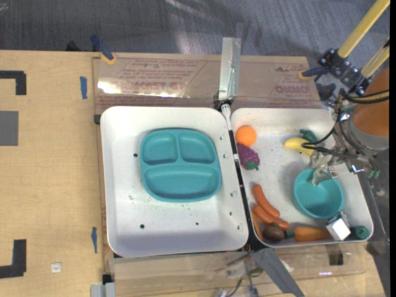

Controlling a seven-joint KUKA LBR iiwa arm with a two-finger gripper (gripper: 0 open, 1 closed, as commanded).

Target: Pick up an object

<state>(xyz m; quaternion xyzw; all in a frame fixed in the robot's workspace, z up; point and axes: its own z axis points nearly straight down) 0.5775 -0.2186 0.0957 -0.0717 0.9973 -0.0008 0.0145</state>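
My gripper (pixel 326 171) hangs over the far rim of a teal bowl (pixel 318 197) in the right bin (pixel 278 135). Its fingers look open with nothing between them. A yellow banana (pixel 296 143) with a green piece (pixel 307 134) beside it lies just left of the gripper. Further left in the same bin are an orange ball (pixel 246 135) and purple grapes (pixel 249 157). Along the near edge lie two orange sausages (pixel 265 206), a brown item (pixel 273 232), a carrot (pixel 311 232) and a white block (pixel 339 228).
The left bin (pixel 117 166) holds a teal divided plate (pixel 180 164). A raised divider (pixel 235 166) separates the two bins. Cables and the arm's orange-banded wrist (pixel 371 113) hang over the right bin's far right corner.
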